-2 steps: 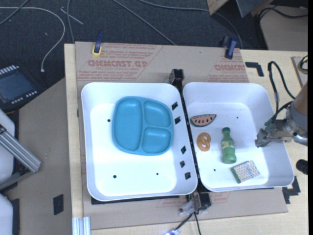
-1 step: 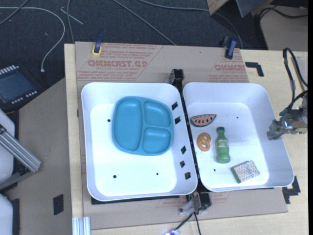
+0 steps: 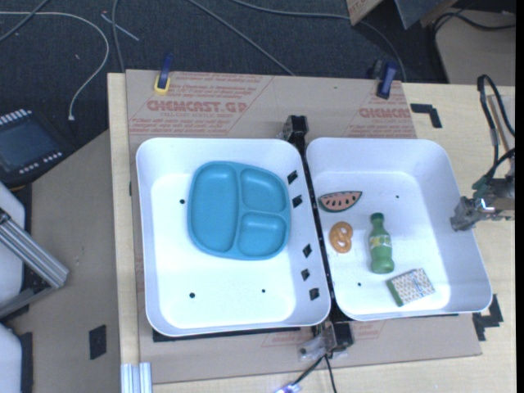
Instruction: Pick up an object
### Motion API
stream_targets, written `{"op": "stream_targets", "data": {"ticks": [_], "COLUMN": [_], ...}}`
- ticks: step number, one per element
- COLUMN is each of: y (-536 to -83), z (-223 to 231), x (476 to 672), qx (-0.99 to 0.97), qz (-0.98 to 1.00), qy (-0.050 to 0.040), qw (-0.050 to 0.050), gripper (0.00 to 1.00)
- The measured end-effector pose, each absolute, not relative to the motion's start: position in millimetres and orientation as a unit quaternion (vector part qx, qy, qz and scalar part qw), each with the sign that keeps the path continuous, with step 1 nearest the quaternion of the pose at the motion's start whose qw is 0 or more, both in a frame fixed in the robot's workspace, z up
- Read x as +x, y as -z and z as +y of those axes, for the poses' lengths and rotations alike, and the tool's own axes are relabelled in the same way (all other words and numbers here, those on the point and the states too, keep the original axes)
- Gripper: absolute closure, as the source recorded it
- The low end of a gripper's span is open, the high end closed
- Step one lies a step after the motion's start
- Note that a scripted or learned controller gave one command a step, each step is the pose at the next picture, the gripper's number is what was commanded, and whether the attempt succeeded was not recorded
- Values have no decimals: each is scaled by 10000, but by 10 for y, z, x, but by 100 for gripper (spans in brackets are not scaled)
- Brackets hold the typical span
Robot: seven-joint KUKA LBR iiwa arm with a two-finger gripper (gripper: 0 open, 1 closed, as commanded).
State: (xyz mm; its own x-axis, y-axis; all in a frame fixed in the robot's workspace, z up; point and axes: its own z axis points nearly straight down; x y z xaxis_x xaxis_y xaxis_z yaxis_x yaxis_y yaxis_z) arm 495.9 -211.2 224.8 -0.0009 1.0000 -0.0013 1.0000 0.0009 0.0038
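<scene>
The right bin [image 3: 426, 158] holds a watermelon slice [image 3: 340, 200] near its left wall. A small orange pretzel [image 3: 341, 237] lies just below the slice. To the pretzel's right a green bottle [image 3: 380, 242] lies with its cap pointing toward the back. A green-edged patterned block [image 3: 410, 286] rests near the bin's front right corner. All of these lie apart from one another.
The left bin [image 3: 164, 285] carries a blue divided plate [image 3: 239, 210] in its upper middle. A black-marked divider [image 3: 312, 219] runs between the bins. A small metal fitting with cables [image 3: 477, 205] sits at the right bin's outer edge. Clamps hold cardboard behind the bins.
</scene>
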Motion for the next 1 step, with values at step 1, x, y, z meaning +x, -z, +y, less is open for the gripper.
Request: {"op": "stream_targets", "data": {"ticks": [1], "y": [-2318], "z": [-1518], "x": [5153], "qx": [7042], "qz": [7100], "qy": [-17], "qw": [5], "gripper": [100]}}
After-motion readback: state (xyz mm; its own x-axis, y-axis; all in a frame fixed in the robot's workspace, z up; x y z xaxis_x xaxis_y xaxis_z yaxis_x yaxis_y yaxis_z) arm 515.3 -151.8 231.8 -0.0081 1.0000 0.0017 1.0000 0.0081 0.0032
